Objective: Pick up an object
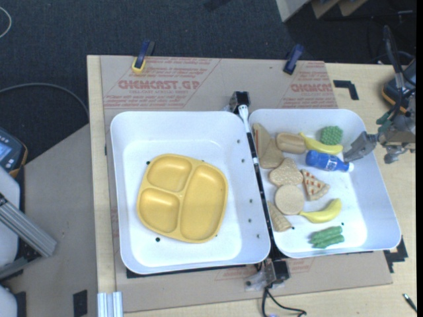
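Taking the blue bottle (327, 161) as landmark. Nearest the camera, well below it: a green toy vegetable (326, 236), then a yellow banana (324, 211), a pizza slice (315, 187) and round crackers (289, 199), all loose in the right bin (377, 236), presumably as pick candidates. Just right of the bottle's cap, the gripper (360, 146) sits low, fingers apart, nothing between them. Beyond: broccoli (331, 135). Far left, a yellow compartment plate (182, 197).
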`<state>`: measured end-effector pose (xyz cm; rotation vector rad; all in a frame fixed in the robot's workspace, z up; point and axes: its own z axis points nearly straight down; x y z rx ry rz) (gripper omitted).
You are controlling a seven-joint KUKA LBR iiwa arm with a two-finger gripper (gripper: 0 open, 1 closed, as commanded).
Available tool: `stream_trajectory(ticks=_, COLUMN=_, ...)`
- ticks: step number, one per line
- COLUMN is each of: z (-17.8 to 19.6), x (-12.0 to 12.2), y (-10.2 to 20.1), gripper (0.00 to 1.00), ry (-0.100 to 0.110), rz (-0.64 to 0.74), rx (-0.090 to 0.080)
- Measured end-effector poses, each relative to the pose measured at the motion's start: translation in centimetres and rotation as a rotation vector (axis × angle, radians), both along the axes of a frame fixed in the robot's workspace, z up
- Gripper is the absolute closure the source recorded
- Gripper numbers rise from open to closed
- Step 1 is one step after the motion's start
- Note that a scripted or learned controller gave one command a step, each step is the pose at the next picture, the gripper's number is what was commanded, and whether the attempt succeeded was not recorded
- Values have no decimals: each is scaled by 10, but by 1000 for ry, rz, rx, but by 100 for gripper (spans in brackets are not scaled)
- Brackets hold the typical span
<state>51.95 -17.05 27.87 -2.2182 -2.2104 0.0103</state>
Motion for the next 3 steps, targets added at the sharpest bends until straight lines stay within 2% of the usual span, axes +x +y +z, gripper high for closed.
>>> stream_trajectory(ticks=1, z=6, x=2, y=0, gripper=0, ry=-12, rz=3, rx=-3)
stream_trajectory(ticks=2, z=-45, x=-8, y=-3, gripper=0, ry=-6, rz=3, rx=0)
stream_trajectory(ticks=3, z=-105, x=-1, y=1, gripper=0, ry=-6, rz=4, rx=0)
